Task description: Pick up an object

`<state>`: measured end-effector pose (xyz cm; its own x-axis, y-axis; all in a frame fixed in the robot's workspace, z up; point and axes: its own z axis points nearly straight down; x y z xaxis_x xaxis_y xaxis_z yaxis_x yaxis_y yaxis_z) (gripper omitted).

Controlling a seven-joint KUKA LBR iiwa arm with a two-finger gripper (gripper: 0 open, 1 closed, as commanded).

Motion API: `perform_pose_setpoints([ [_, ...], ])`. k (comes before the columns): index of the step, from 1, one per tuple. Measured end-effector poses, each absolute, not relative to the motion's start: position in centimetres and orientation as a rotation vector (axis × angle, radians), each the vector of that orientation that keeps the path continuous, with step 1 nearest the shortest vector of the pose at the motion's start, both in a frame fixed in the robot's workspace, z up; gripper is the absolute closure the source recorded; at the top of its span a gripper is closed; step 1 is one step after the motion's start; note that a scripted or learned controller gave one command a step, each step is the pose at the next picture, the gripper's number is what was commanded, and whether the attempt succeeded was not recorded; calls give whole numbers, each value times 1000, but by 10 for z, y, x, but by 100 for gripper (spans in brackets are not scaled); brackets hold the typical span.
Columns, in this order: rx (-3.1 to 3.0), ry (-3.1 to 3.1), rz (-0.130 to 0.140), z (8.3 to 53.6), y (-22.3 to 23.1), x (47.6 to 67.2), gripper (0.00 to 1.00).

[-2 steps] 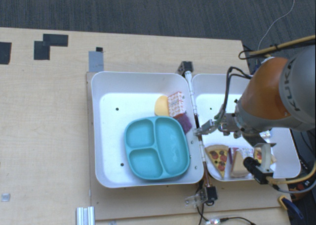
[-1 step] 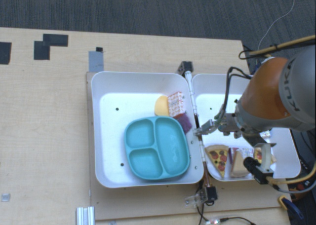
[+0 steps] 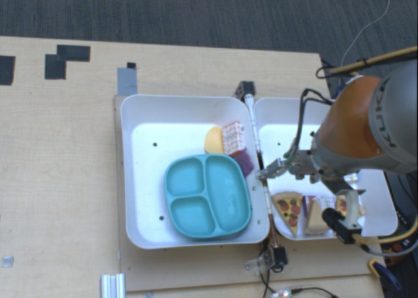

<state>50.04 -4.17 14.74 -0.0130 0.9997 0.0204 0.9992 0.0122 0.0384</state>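
Approach step, before any grasp. Hangs with tool (image 3: 312, 171) over the right bin (image 3: 277, 140), just above the toy pizza slice (image 3: 290, 208) by its front wall. Cannot tell how open; no hold seen. Needs lowering squarely onto the slice, then closing.

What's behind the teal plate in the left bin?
A yellow lump, a patterned packet and a purple piece lie along the far rim of the teal plate. That rim may hide part of the purple piece.

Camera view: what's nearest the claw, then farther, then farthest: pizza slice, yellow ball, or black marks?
From the claw:
1. Pizza slice, right bin, just beside it.
2. Yellow ball, left bin.
3. Black marks, far left on the bench.
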Motion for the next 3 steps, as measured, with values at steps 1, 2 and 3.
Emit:
perform_pose_setpoints([
  [1,2198,2226,65,147,-42,500,0],
  [2,2198,2226,65,147,-42,500,0],
  [3,2198,2226,65,147,-42,500,0],
])
